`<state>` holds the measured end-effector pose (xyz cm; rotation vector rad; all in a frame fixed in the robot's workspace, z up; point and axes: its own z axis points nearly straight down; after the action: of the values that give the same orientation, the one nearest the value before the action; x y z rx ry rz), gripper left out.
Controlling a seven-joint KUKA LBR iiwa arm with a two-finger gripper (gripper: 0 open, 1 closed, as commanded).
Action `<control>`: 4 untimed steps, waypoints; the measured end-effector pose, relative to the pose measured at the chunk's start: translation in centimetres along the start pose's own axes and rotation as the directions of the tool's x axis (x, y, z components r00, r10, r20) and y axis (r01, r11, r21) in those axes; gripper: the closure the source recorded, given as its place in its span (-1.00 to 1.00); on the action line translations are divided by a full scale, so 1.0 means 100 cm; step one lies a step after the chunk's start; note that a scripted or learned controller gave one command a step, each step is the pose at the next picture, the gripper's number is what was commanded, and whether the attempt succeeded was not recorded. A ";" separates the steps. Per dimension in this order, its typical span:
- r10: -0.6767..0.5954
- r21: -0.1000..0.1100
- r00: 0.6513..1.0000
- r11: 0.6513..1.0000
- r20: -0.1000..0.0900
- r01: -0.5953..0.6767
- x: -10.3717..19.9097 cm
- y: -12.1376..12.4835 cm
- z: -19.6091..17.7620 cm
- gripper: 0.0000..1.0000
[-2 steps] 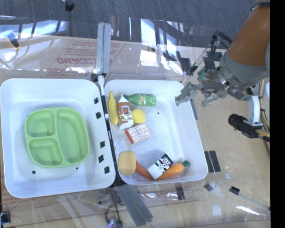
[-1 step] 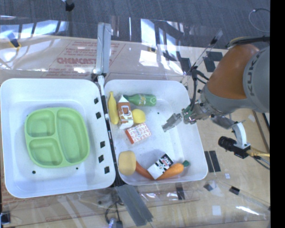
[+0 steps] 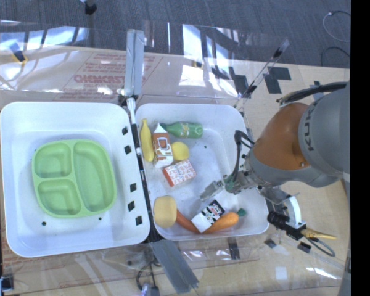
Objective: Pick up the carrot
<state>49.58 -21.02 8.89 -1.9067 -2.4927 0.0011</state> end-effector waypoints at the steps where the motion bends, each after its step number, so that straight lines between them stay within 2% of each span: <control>1: -0.266 -0.011 0.964 0.964 0.008 0.266 0.006 -0.012 -0.003 -1.00; 2: -0.463 -0.020 0.886 0.886 0.018 0.463 0.007 -0.006 -0.006 -1.00; 3: -0.622 -0.024 0.783 0.782 0.028 0.622 0.010 -0.001 -0.009 -1.00; 4: -0.717 -0.025 0.696 0.696 0.035 0.718 0.012 0.002 -0.010 -1.00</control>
<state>49.47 -19.83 9.93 -0.7946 -3.0771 -0.0254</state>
